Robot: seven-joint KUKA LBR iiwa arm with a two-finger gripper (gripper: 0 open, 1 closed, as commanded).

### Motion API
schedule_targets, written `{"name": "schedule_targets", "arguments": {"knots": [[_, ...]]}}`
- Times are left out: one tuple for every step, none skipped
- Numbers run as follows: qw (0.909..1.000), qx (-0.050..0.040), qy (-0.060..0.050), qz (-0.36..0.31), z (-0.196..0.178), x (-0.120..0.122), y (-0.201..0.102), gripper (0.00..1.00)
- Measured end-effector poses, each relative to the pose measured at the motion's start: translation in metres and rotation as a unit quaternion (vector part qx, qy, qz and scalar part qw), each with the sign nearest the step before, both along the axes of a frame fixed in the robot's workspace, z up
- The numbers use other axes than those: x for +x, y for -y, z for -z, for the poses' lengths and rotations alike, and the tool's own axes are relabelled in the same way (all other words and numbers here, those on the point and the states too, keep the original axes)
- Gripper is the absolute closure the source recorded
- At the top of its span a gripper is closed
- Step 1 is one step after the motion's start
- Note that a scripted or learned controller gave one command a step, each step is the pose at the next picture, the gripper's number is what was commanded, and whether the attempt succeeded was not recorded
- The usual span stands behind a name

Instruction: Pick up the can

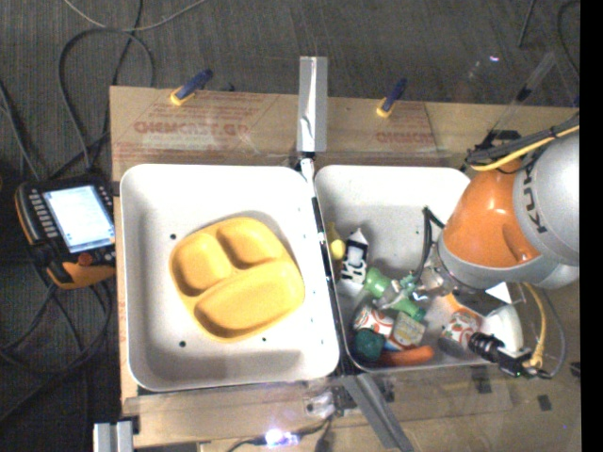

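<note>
The can (379, 319), red and white, is seen low in the right bin (396, 188), among clutter at lower centre-right of the frame. The gripper (415, 288) is lowered just right of it; whether its jaws are apart cannot be told. A yellow divided tray (236, 276) is held by the left bin (141, 252).

I count two white bins (141, 252) on my table, one yellow divided tray (236, 276) in the left one, two blue clamps (191, 85) along the far edge, and one handheld screen (71, 217) at left.
</note>
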State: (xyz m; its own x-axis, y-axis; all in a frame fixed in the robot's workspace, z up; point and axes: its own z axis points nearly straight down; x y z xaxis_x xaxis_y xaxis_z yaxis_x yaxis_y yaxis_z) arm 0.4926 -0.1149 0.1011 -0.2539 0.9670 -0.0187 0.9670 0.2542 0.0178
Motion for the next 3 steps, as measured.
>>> {"name": "schedule_targets", "arguments": {"knots": [[0.9873, 0.0071, -0.011, 0.158, -0.082, 0.044, -0.032, 1.0], [0.999, 0.007, -0.014, -0.042, -0.024, -0.01, -0.02, 1.0], [0.9739, 0.0036, -0.012, -0.227, -0.055, 0.018, 0.054, 1.0]]}}
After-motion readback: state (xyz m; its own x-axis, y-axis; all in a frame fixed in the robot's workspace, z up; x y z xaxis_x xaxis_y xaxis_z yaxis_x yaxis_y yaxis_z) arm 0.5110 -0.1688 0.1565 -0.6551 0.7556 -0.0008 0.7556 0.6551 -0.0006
